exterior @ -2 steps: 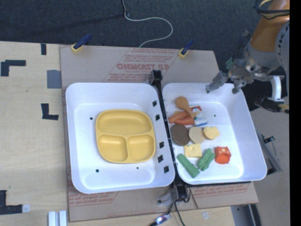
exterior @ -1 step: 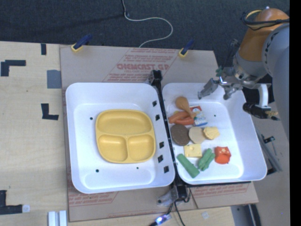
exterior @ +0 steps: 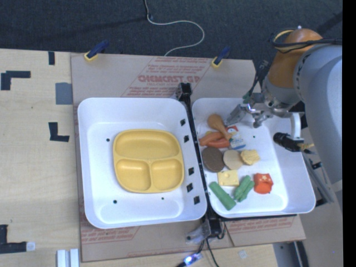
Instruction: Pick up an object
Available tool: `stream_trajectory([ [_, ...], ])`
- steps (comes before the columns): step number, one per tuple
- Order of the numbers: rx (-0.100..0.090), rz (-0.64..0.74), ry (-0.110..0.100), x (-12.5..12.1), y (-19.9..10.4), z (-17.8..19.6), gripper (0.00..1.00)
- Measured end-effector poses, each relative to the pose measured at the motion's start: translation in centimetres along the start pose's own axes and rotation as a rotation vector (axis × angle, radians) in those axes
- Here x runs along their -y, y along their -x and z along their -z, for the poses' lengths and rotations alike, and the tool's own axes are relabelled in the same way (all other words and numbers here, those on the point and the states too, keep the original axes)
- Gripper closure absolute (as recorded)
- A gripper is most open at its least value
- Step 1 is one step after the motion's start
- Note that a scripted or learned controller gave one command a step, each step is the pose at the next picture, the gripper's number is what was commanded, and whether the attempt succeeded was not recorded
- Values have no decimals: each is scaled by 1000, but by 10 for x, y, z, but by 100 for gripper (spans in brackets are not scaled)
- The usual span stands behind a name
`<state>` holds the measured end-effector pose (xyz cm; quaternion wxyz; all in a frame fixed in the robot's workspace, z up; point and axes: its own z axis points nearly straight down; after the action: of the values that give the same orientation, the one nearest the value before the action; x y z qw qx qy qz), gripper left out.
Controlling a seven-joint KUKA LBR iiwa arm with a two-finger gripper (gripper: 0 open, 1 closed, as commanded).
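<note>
Objects: toy food pile (exterior: 233, 160) in right bin (exterior: 295, 199), green pieces at 6 o'clock, drumstick (exterior: 218, 124) at 12. Yellow tray (exterior: 148, 160) in left bin (exterior: 94, 149). Gripper (exterior: 238, 114) spread open, holding nothing, over right bin's 12 o'clock, just beside drumstick.

Bright, even light from overhead here, and the two white bins (exterior: 89, 149) come up close to washed out, their floors almost featureless. Shadows are soft and short, hugging the yellow tray (exterior: 149, 160). Focus is only moderate: the small food pieces (exterior: 233, 160) look smeary, and print on the cardboard (exterior: 161, 77) reads faintly.
</note>
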<state>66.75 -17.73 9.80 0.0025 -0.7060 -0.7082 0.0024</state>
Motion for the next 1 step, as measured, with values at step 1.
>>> stream_trajectory([
  [1,2,0,6,-1,-1,-14,0],
])
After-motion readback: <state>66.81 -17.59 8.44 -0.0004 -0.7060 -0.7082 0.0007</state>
